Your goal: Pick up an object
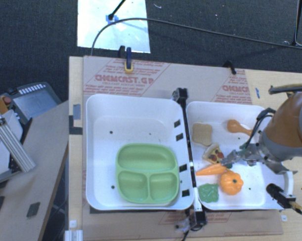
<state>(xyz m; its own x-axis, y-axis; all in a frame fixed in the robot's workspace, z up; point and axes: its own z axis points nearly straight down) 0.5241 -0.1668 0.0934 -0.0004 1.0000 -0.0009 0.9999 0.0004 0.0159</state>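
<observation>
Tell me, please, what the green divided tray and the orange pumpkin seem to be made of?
Green tray: probably moulded plastic, matte, one even colour with smoothly rounded compartments. Orange pumpkin: likely toy plastic or rubber, slightly glossy with a uniform bright colour; the view cannot settle which.

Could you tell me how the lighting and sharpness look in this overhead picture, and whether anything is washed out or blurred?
In the camera view the light is even and soft; the white bins are bright yet keep their edges, the pale sheet on the dark floor is nearly washed out, shadows are faint, the whole frame is slightly soft, and the gripper by the pizza slice is too blurred to read.
</observation>
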